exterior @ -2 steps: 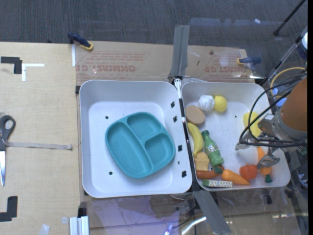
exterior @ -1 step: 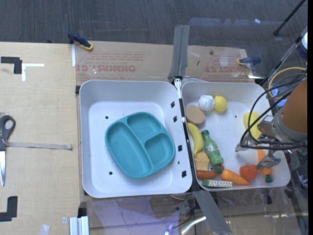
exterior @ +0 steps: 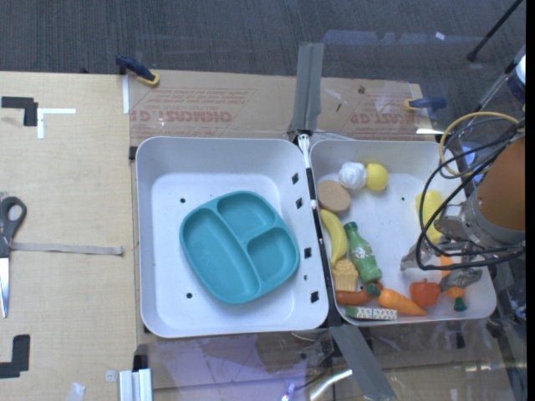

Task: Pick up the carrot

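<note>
Carrot (exterior: 399, 301): lying in the right bin (exterior: 393, 197) near its front wall, tip toward the tomato (exterior: 425, 293). Just beside it: green bottle (exterior: 361, 253), banana (exterior: 335, 234), a flat printed packet (exterior: 372, 312). Pincer (exterior: 435, 257): low over the bin's right side, apart from the carrot; its opening cannot be made out. Left bin (exterior: 159, 174): teal divided plate (exterior: 240, 246).

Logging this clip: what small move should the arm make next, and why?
Probably shift the gripper toward the bench's left bin and down: the carrot lies apart from it near the right bin's front wall, beside the tomato.
</note>
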{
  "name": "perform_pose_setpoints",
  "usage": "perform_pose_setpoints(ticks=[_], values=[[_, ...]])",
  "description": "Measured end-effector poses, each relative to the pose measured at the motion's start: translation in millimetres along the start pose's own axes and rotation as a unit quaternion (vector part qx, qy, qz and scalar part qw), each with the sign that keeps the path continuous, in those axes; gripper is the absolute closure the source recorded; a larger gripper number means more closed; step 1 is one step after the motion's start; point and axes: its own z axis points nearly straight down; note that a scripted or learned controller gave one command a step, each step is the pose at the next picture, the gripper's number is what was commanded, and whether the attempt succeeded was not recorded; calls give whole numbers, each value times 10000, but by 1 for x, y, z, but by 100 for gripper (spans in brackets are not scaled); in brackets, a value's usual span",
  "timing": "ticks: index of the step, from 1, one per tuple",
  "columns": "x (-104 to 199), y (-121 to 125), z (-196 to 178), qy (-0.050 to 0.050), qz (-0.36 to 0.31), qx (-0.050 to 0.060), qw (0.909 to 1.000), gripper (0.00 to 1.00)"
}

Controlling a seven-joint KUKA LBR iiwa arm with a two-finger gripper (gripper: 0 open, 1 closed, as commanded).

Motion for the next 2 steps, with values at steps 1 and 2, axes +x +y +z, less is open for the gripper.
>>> perform_pose_setpoints(ticks=[1, 2], values=[[2, -3, -10, 29, 12, 27, 10000, 100], [-6, -2, -11, -25, -28, 26, 10000, 0]])
